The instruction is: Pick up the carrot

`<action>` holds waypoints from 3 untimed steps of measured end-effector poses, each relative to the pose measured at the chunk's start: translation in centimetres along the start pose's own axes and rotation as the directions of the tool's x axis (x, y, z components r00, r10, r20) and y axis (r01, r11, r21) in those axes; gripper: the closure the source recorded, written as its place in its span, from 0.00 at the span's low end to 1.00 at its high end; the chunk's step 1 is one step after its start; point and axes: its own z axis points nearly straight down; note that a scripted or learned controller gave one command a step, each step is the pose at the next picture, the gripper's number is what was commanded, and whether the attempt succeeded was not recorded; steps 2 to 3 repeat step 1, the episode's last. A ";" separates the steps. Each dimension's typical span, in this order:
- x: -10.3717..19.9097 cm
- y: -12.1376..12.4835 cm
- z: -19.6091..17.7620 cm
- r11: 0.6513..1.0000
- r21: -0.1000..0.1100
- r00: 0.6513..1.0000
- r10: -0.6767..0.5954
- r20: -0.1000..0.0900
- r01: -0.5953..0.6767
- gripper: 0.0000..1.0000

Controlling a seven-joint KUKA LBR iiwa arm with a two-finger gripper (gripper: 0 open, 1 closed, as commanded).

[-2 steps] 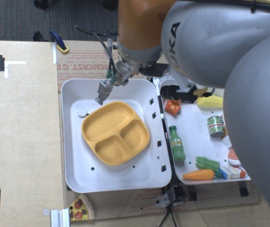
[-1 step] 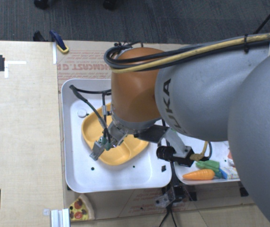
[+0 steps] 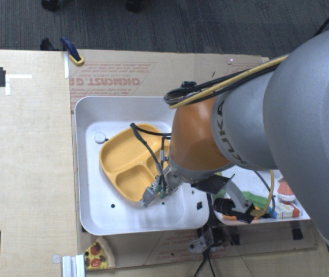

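Note:
The carrot (image 3: 231, 216) shows as an orange sliver with a green top (image 3: 255, 201) in the right bin (image 3: 280, 218), mostly hidden by the arm and black cables. My gripper (image 3: 153, 194) hangs low over the left bin (image 3: 89, 212), at the near edge of a yellow divided plate (image 3: 124, 160). It is well to the left of the carrot, and nothing is visibly held in it. The arm's orange band and grey body cover most of the right bin.
A small white round piece (image 3: 100, 137) lies in the left bin's far left corner. A red and white toy (image 3: 285, 194) sits in the right bin. A pizza slice toy (image 3: 95, 256) lies on the bench by the left bin's near corner. A blue and yellow clamp (image 3: 72, 51) sits at the back.

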 end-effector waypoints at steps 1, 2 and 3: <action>-0.2 0.1 -0.9 1.000 -0.002 1.000 0.005 0.001 -0.005 1.00; -0.2 0.1 -0.9 1.000 -0.002 1.000 0.005 0.001 -0.005 1.00; -0.2 0.1 -0.9 1.000 -0.002 1.000 0.005 0.001 -0.005 1.00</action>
